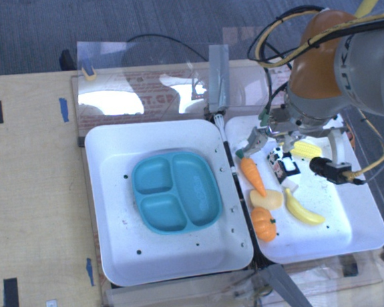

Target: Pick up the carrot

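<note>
Arm (pixel 344 56): cut off at right edge. Right bin (pixel 359 232): upper part hidden beneath arm.

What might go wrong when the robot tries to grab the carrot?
The carrot lies close to the right bin's left wall, so one finger may have little room to slip in beside it. Its lower end meets a pale yellow food piece, with a small orange fruit just below; the gripper could nudge or grab one of those instead.

A robotics lab: taped wooden bench (pixel 30 217), two white bins (pixel 114 256).
</note>
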You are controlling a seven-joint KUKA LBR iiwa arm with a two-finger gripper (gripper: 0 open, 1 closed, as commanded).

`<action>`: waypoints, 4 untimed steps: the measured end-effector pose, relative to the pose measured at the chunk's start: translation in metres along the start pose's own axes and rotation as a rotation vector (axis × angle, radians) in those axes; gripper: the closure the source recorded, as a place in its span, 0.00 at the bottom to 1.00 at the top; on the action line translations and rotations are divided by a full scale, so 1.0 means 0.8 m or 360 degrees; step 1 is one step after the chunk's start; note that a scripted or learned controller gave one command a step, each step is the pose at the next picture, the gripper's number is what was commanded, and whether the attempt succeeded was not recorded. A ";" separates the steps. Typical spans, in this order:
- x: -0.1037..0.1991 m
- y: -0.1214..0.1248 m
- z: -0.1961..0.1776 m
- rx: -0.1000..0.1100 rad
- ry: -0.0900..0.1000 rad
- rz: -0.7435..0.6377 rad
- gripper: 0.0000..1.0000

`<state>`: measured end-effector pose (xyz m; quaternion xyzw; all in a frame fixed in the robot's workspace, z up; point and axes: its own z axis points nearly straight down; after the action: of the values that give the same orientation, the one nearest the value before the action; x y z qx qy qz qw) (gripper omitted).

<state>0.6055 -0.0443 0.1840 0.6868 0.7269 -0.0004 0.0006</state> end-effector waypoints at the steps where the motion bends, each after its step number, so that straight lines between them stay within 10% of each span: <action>1: -0.055 -0.048 0.088 -0.0058 -0.0013 0.0030 0.00; 2: -0.071 0.020 0.096 -0.0060 -0.0018 -0.0115 0.00; 4: -0.076 0.006 0.095 -0.0074 -0.0042 -0.0665 0.00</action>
<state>0.6134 -0.1048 0.1079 0.5208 0.8532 0.0074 0.0260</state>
